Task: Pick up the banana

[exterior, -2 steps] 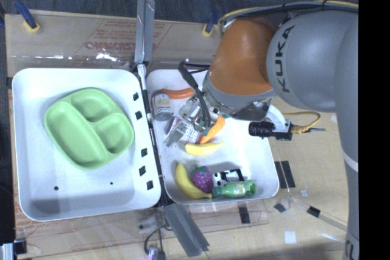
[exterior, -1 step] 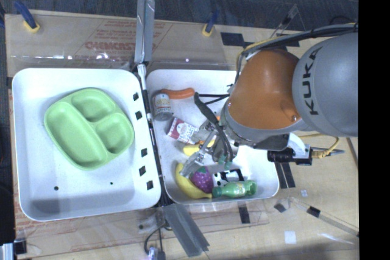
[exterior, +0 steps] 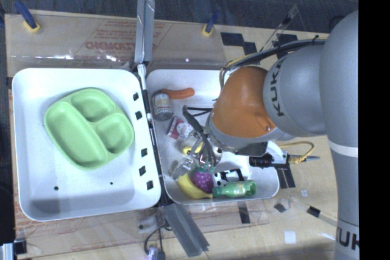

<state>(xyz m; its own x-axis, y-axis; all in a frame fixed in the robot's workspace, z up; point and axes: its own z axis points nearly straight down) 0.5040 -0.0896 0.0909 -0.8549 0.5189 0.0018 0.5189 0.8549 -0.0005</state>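
Here, from the camera view:
Counter (exterior: 73,39): it carries two shallow white bins side by side, with a clear sheet and blue clips along its far edge.
Left bin (exterior: 36,192): it holds a green divided plate (exterior: 88,126), lying flat near the middle.
Right bin (exterior: 183,77): it is crowded with small things, and the arm covers much of its right half.
Banana (exterior: 189,187): yellow, it lies at the near edge of the right bin, touching a purple bunch of grapes (exterior: 203,179) on its right.
Green bottle (exterior: 234,190): it lies on its side just right of the grapes, along the near wall.
Can (exterior: 161,105): it stands near the bin's far left, with an orange carrot (exterior: 181,94) just beyond it.
Red packet (exterior: 178,128): it lies between the can and the banana.
Arm (exterior: 304,94): grey with an orange band, it reaches in from the right over the right bin.
Gripper (exterior: 200,155): it hangs just above the grapes and banana.
Fingers: I cannot tell whether they are spread or closed; clutter hides them.
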